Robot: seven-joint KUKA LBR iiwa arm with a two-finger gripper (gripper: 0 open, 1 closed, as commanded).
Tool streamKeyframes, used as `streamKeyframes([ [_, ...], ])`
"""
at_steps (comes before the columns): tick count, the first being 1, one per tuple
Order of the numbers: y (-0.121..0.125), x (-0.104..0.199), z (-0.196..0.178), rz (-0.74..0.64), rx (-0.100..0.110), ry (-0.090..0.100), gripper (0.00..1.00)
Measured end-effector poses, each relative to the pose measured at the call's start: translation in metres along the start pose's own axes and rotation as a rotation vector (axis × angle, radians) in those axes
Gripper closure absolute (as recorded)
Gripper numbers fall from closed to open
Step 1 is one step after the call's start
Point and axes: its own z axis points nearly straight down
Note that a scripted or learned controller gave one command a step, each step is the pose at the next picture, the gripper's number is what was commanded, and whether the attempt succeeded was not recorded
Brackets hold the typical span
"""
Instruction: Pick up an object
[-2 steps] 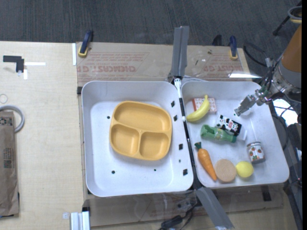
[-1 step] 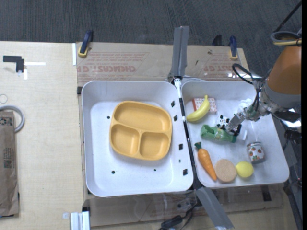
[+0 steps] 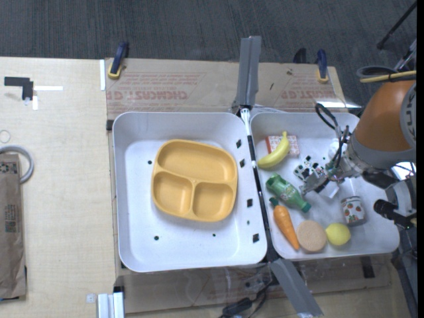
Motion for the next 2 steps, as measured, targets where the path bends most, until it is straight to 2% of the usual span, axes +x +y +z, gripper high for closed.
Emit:
streamKeyframes([
  [1,-0.001,-0.002,-0.007,0.005,0.003,0.000,1.00],
  [2,0.007,0.057,-0.154,0.061,0.001,-0.002,1.00],
])
